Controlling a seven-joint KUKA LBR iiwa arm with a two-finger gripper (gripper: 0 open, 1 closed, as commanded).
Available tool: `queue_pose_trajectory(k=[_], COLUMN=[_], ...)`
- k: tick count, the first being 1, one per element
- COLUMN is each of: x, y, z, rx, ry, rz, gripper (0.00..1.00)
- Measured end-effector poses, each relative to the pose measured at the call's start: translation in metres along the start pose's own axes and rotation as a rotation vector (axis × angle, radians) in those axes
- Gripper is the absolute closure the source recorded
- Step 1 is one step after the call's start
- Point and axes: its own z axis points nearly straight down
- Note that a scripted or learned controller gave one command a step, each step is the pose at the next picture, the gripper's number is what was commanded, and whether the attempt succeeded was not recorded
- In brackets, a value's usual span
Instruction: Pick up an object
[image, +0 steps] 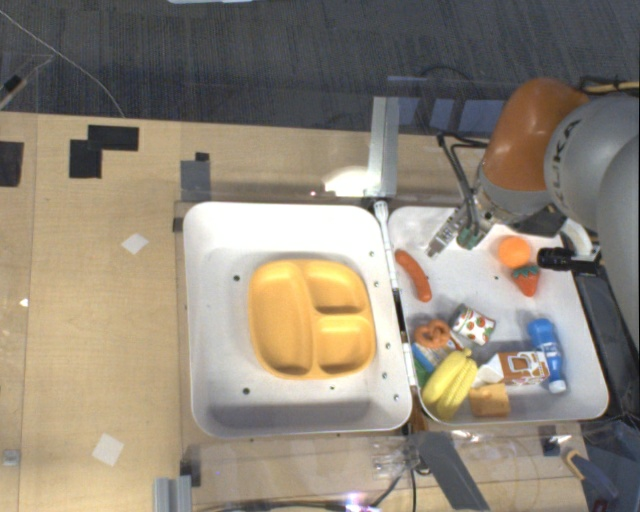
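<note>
Hangs over the right shallow white bin (590, 395), pincer (452, 238) with fingers apart and holding nothing. Just beside it, a red sausage-shaped toy (413, 275) lying on the bin floor

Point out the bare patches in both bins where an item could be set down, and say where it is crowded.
Left bin: bare white floor rings the yellow tray, widest along its left and near sides. Right bin: bare floor lies between the sausage and the orange, below the tool. Crowded: the near corner, around the bananas, the carton and the blue bottle.
</note>
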Motion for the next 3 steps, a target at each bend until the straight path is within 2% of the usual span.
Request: queue_pose_trajectory(k=[1,2,3], x=[0.003,0.004,0.002], y=[0.0,-0.003,-0.001], z=[0.002,0.018,0.008], rx=[0.005,0.014,0.008], ry=[0.012,0.023,0.011], rz=[-0.002,0.101,0.095], gripper=[0.0,0.0,1.0])
